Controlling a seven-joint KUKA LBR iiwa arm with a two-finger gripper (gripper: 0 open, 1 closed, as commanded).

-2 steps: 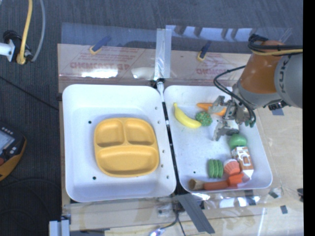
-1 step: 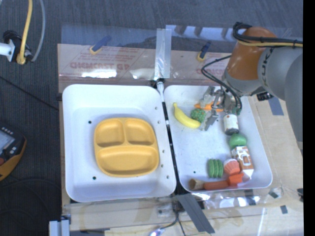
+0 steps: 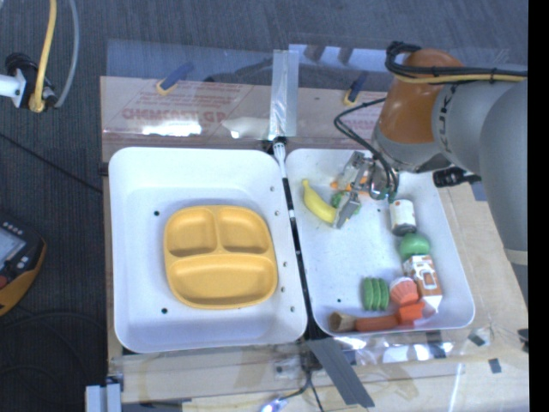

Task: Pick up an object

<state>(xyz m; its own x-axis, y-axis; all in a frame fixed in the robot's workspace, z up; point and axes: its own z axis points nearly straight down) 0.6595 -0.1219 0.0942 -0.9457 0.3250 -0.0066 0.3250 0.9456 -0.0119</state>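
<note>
Near edge of right bin (image 3: 459,312): brown-and-red carrot-like piece (image 3: 369,322), green ridged item (image 3: 374,293), small toys clustered. Left bin (image 3: 129,230) holds yellow divided tray (image 3: 221,256). Banana (image 3: 318,205) in right bin's upper left, long axis diagonal, one end up-left toward the divider, other down-right. Gripper (image 3: 350,194) just beside it, fingers spread, nothing between them. Dark carpet beyond bench.

Faint red lettering on the cardboard sheet (image 3: 163,110) is unreadable.
</note>
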